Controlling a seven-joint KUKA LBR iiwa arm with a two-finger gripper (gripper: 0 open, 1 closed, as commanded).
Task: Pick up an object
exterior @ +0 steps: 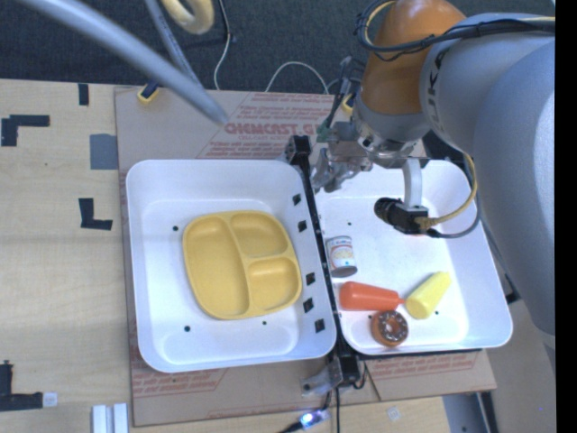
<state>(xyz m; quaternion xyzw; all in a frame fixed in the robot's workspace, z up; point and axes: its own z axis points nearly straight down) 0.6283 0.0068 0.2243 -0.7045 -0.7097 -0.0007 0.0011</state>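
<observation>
Objects to choose from lie in the right bin (469,327): going left to right, a small can (342,255), an orange carrot (367,296), a brown doughnut (390,328) and a yellow corn cob (427,295), all close together. The gripper (332,177) hangs over the divider; its state I cannot tell. Descending there risks striking the rim, and crowding could spoil a grasp.

Red print "CHEMCAST" on brown cardboard sheet (261,120) under bins; small can (342,256) label unreadable
</observation>
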